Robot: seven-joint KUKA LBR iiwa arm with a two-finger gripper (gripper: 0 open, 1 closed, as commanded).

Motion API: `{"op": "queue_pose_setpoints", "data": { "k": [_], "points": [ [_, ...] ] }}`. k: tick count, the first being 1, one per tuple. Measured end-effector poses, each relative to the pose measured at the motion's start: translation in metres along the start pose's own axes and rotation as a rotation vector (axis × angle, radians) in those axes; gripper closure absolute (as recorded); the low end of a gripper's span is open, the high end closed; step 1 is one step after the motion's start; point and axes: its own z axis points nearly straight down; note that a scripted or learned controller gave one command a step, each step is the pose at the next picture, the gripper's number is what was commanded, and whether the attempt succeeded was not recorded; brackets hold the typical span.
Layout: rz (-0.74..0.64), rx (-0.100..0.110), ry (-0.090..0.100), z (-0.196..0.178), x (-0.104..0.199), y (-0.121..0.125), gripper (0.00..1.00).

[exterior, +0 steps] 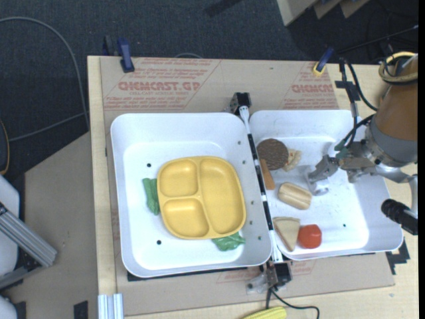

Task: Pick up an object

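My gripper [319, 181] hangs over the middle of the right bin [345, 128], open, with nothing between its fingers. Just to its left and slightly lower lies a tan bread roll [294, 196], close to the fingertips but not between them. A brown round patty [272, 153] sits at the bin's back left, with a small beige piece [293, 157] beside it. An orange stick [266, 176] lies along the left wall. A tan sandwich wedge [287, 232] and a red block [309, 236] rest at the front.
The left bin [126, 138] holds a yellow divided plate [199, 197], with green leafy pieces at its left [151, 195] and front [229, 242]. The arm's grey and orange wrist [398, 121] reaches in over the right bin's far right side.
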Motion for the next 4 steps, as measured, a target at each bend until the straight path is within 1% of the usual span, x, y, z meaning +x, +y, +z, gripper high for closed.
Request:
{"op": "queue_pose_setpoints", "data": {
  "k": [1, 2, 3, 4],
  "points": [
    [0.001, -0.006, 0.0, 0.117, -0.009, 0.023, 0.0],
    [0.002, -0.008, 0.0, 0.107, -0.009, 0.024, 1.0],
    [0.002, -0.007, 0.0, 0.107, -0.009, 0.024, 0.0],
    [0.003, -0.012, -0.003, 0.116, 0.008, -0.029, 0.0]
  ]
}}
